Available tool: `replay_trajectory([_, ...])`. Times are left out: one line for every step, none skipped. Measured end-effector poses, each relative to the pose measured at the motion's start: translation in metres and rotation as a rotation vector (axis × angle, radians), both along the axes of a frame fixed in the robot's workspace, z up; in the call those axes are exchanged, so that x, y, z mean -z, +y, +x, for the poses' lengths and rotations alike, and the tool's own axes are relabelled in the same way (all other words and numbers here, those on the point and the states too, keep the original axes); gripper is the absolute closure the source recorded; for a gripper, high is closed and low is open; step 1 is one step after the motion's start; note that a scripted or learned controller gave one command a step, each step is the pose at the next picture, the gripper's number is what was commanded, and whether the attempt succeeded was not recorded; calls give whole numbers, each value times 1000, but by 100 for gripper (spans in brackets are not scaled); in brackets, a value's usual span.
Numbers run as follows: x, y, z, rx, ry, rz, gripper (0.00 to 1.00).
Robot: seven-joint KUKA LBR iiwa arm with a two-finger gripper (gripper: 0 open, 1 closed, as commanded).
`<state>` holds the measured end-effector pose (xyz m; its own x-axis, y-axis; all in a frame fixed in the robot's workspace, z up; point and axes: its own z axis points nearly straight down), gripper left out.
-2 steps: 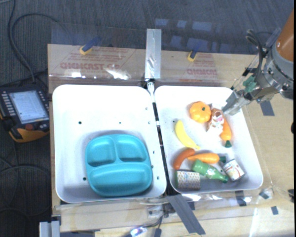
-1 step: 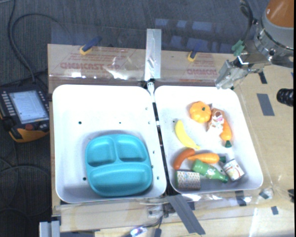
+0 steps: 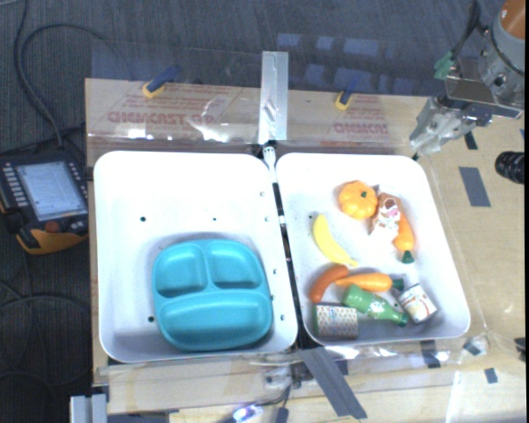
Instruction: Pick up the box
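Your arm is cut off by the top right corner, and the jaws (image 3: 434, 133) hang above the worktop (image 3: 498, 263) just beyond the right bin's (image 3: 441, 227) far right corner; you cannot tell how wide they stand (too small and blurred), and nothing shows between them. The box (image 3: 337, 322), grey and speckled, lies at that bin's near edge, touching the green bottle (image 3: 373, 305). The left bin (image 3: 132, 201) carries a blue tray (image 3: 212, 291), with bare floor behind it.
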<state>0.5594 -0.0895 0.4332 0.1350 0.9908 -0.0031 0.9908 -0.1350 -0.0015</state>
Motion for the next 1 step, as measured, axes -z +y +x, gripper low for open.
replay_trajectory([0,-52,26,241,0,-1,100])
